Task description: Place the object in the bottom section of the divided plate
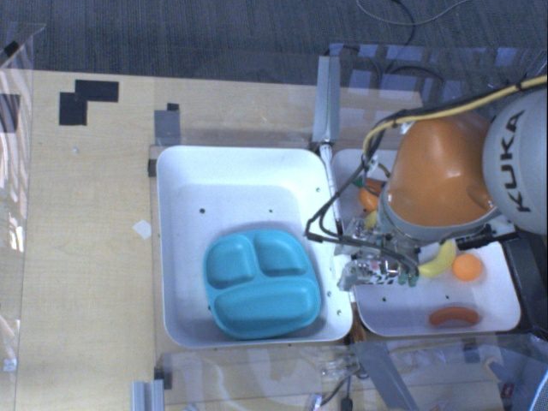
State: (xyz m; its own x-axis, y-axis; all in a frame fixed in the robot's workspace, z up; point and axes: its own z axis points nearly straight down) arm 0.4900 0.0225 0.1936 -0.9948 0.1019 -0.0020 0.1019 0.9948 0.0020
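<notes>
**Arm low over right bin, plate waiting in left bin**

Nearest the camera, at the front of the right bin [514, 311], a reddish-brown sausage [454, 317] lies flat on the white floor. Just behind it an orange ball [467, 267] sits beside a yellow banana [438, 262], the banana partly under the arm. In the left bin [175, 229], toward the front, the blue divided plate [261, 282] lies flat; its large bottom section faces the camera, two smaller sections behind. The gripper [377, 271] hangs over the left edge of the right bin, near the wall between bins, well apart from the plate. Jaw state: cannot tell, wrist hardware blocks it. Farther back, a small orange item [369, 199] peeks out beside the arm's orange band [437, 174]. Which object is the task's one: cannot tell.
</notes>
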